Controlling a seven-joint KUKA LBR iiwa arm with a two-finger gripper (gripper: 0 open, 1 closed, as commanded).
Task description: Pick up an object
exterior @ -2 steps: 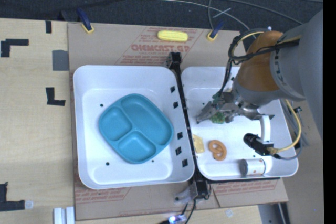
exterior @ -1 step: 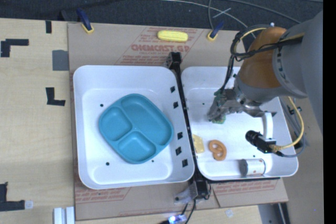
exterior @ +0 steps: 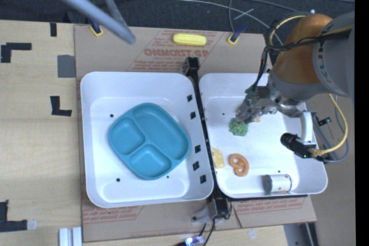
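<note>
The right bin (exterior: pixel 228 84) holds a green broccoli piece (exterior: pixel 238 128), a brown pretzel (exterior: pixel 238 164), a small yellow cracker (exterior: pixel 217 156) and a grey-and-white cylinder (exterior: pixel 276 182). My gripper (exterior: pixel 249 114) reaches down from the right and sits just above and right of the broccoli, almost touching it. Its tips are dark and tangled with the wrist, so their spacing is unclear. Nothing is visibly lifted.
The left bin (exterior: pixel 95 95) holds a blue divided plate (exterior: pixel 149 140). A yellow corn cob (exterior: pixel 189 39) lies on the cardboard behind the bins. Cables loop around the arm at the right, and a black divider clip (exterior: pixel 192 66) joins the bins.
</note>
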